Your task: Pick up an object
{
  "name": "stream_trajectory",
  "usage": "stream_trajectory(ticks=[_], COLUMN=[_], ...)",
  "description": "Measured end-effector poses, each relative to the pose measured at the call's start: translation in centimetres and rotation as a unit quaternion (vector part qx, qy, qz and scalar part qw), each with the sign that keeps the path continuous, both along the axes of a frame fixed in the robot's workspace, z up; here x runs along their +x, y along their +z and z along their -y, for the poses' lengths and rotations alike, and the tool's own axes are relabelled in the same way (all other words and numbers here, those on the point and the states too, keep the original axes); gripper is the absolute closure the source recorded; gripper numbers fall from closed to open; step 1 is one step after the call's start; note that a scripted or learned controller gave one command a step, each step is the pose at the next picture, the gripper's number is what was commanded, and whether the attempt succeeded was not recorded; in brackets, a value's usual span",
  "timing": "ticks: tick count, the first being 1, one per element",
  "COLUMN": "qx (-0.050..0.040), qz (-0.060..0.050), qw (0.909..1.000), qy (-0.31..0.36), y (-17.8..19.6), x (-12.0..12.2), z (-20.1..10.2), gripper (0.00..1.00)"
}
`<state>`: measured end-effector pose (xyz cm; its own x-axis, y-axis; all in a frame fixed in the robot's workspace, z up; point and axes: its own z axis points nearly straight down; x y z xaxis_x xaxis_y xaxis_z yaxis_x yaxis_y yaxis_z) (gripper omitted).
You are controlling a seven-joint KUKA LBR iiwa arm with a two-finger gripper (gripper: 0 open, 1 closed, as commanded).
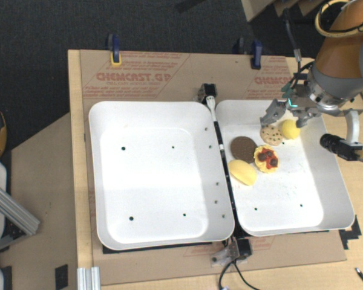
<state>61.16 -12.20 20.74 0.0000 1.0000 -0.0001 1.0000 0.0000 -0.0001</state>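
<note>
on the brown cardboard-covered bench (169,71), two shallow white plastic bins sit side by side: left bin (151,174) and right bin (302,204). dark carpet floor (48,17) around. two blue clamps (114,43) at the far edge. gripper (284,115) is over the right bin's far part, fingers spread, nothing between them. just beside it: speckled round cookie (271,135), yellow lemon-shaped ball (290,128). nearer: brown round disc (243,148), red-topped tart (266,158), pale yellow oval piece (243,172), all clustered.
</note>
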Motion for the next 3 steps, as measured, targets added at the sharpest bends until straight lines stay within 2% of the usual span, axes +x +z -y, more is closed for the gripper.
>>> stream_trajectory(ticks=[1, 2, 3], qx=[0.0005, 0.0008, 0.0014], qz=[-0.004, -0.002, -0.002], qw=[1.0, 1.0, 1.0], qy=[-0.002, 0.0, 0.002], y=[-12.9, -12.3, -12.3], x=[1.3, 0.0, -1.9], z=[4.3, 2.5, -2.6], gripper=[0.0, 0.0, 0.0])
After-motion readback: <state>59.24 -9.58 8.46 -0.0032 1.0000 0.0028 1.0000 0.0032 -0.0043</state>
